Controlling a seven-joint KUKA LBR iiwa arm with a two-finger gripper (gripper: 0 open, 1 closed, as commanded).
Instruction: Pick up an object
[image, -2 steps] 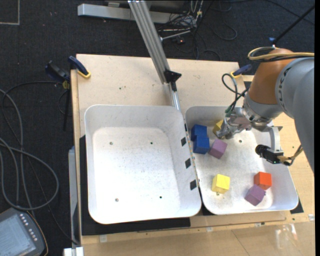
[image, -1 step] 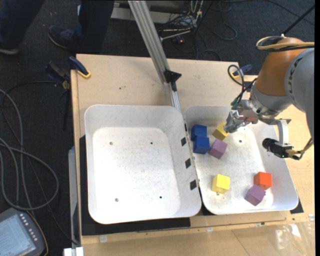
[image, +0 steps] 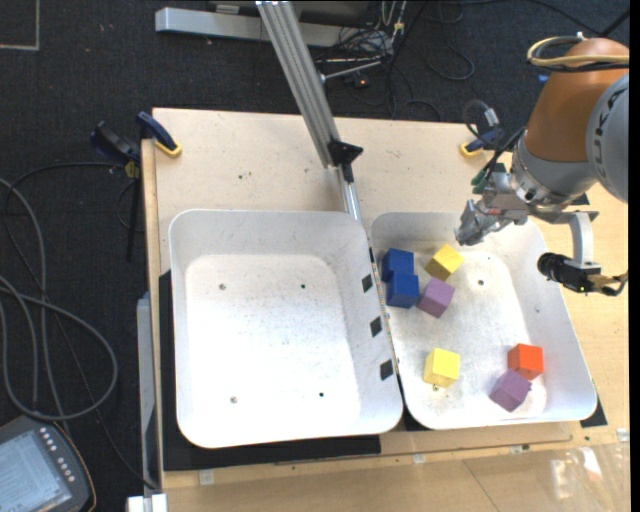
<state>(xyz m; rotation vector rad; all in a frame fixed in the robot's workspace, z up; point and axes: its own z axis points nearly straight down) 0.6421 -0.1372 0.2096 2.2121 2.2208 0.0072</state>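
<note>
The right bin (image: 556, 330) holds several small blocks. A blue block (image: 400, 276) lies at its left side, with a yellow block (image: 445, 263) and a purple block (image: 436, 298) just right of it. Nearer the front sit another yellow block (image: 442, 366), an orange block (image: 526, 359) and a purple block (image: 510, 390). My gripper (image: 471, 232) hangs over the bin's back edge, a little up and right of the upper yellow block, with nothing seen between its tips.
The left bin (image: 200, 330) stands beside the right one on the wooden bench (image: 250, 160). A slanted metal pole (image: 305, 85) runs down to the gap between the bins. Clamps sit at the bench's back corners (image: 160, 135).
</note>
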